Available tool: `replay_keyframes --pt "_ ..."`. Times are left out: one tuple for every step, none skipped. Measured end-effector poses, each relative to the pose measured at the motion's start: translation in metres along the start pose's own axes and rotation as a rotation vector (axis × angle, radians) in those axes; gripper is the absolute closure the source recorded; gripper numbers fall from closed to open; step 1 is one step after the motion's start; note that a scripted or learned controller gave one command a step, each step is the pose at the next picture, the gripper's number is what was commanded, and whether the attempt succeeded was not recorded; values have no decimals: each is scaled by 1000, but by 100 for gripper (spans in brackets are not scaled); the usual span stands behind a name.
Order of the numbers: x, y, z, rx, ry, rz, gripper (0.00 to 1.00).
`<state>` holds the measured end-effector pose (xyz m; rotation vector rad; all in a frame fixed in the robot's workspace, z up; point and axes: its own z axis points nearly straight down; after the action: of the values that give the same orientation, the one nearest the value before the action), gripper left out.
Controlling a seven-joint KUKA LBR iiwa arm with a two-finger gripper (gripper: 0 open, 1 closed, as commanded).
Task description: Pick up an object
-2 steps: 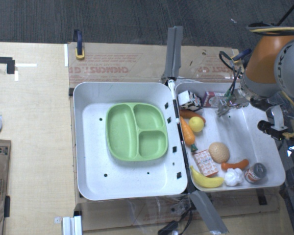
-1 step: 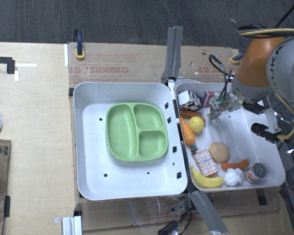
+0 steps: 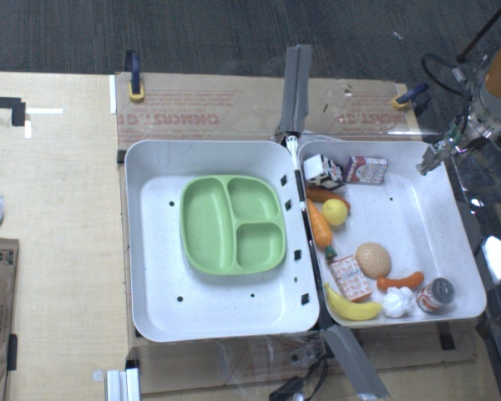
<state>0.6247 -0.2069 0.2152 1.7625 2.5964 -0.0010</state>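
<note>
The gripper (image 3: 438, 153) hangs at the frame's right edge, above the right bin's (image 3: 417, 224) upper right corner. It touches nothing, and its opening is too blurred to tell

On the desk (image 3: 58, 182), two bins are sitting side by side: the left bin (image 3: 150, 307) is holding a divided plate (image 3: 233, 223) at its middle. In the right bin (image 3: 442, 215), a carton (image 3: 366, 170) is lying at the back, a lemon (image 3: 335, 212) and carrot (image 3: 319, 225) are resting along the left wall, and a bread roll (image 3: 373, 259) is sitting near the middle. At the front, a banana (image 3: 351, 306) is lying left of a can (image 3: 435, 295), while the gripper (image 3: 438, 153) is hanging over the bin's back right corner.
</note>
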Motion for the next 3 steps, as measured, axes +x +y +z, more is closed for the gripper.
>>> replay_keyframes --pt "-1 0 -8 -1 -1 0 100" --pt "-2 1 -18 -2 -3 1 100" --pt "-2 1 -27 -4 -5 1 100"
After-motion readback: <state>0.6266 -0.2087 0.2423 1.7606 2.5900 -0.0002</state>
